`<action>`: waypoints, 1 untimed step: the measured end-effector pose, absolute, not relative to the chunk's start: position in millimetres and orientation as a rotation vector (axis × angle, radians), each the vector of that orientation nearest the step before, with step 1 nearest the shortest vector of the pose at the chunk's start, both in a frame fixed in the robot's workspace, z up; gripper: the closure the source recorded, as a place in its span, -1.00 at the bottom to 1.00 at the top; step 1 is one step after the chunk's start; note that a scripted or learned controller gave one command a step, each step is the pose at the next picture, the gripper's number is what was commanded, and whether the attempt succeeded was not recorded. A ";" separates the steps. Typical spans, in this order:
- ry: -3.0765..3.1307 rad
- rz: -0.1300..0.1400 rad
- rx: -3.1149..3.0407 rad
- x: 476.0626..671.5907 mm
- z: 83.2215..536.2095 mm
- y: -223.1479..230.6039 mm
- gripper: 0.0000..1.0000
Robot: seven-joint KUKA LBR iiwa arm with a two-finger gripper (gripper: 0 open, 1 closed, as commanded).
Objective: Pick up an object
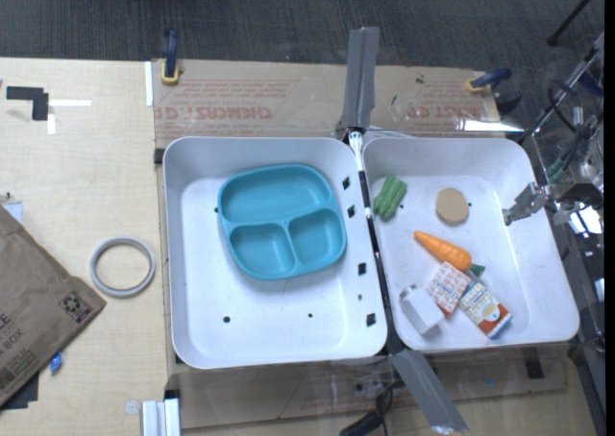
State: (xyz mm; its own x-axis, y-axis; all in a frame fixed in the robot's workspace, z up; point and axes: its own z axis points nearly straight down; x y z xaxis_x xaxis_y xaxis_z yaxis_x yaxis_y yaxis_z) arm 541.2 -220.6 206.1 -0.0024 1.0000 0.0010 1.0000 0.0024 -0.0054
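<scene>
The gripper (527, 204) hangs at the right rim of the right bin (500, 167), and I cannot tell how it is set. The carrot (444, 249), the round biscuit (452, 205) and the small packets (461, 298) lie in this bin, close together. I think a descent between them may only push them aside.

The robot arm is seen at the far right edge of the scene, mostly cut off by the frame. Its gripper (524, 204) is held low at mid-height, pointed leftward, with thin metallic fingers (517, 210) angled down. The wrist hardware behind it is blurred and indistinct.
</scene>
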 end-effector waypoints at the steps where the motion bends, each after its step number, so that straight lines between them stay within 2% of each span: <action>1: -2.312 0.003 -2.123 541.5 92.3 -119.6 -1.00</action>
State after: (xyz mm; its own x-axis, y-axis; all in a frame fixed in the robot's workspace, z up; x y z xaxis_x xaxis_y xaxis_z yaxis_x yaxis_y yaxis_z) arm 541.5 -119.6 92.3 -0.0851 0.9964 0.0005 0.9964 0.0851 -0.0031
